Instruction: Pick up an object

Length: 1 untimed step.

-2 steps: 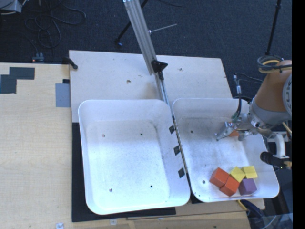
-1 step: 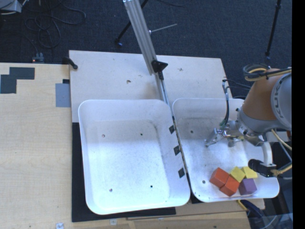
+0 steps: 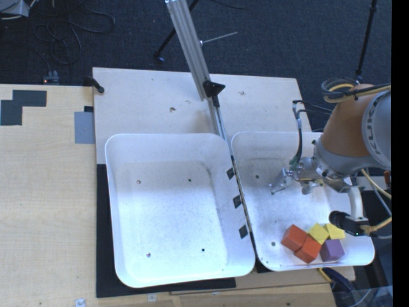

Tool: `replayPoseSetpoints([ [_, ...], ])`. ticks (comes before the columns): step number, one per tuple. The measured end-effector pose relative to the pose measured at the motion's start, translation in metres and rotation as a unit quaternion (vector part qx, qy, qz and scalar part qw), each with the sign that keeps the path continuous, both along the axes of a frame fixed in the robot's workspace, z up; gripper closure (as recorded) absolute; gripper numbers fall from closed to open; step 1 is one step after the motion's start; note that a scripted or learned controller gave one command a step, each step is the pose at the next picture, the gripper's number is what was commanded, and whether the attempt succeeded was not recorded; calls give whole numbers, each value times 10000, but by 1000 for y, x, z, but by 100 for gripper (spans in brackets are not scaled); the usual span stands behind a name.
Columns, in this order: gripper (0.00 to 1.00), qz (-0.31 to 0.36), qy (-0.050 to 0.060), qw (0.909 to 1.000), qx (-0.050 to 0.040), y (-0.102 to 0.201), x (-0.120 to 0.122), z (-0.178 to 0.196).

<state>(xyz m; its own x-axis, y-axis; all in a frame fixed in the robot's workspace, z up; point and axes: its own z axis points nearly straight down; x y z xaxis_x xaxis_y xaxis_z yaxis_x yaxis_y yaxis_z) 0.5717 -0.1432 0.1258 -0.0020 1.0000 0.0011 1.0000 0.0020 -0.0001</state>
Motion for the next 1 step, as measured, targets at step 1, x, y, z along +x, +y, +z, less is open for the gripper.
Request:
replayPoseSetpoints([
  [1, 0, -31, -2, 10000, 4, -20, -59, -34],
])
